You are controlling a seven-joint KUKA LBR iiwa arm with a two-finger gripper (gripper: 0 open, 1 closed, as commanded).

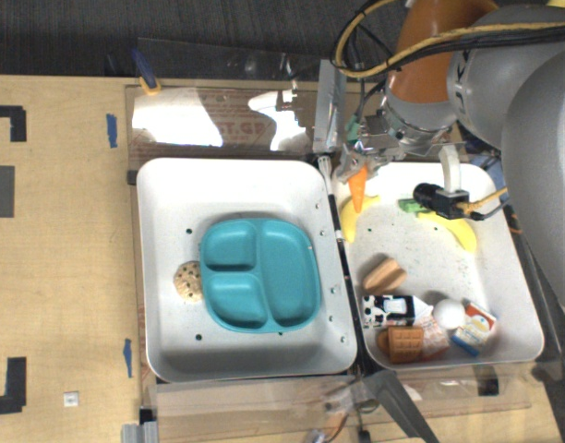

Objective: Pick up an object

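While the gripper (361,160) hangs over the carrot (357,190) at the right bin's (518,289) back-left corner, u can't tell its opening; wall's close, so it could snag or slip

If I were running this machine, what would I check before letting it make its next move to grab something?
1. End effector over the right bin: ok, it sits at that bin's upper left corner.
2. A target close by: ok, the toy carrot lies right beneath it.
3. Carrot free of neighbours: not ok, it leans by the bin wall and a yellow banana-like piece.
4. Something already gripped: cannot tell, the wrist hides it.
5. Other candidates in reach: ok, bread-like piece, white ball, waffle.
6. Left bin contents out of the way: ok, teal divided plate and cookie lie apart.
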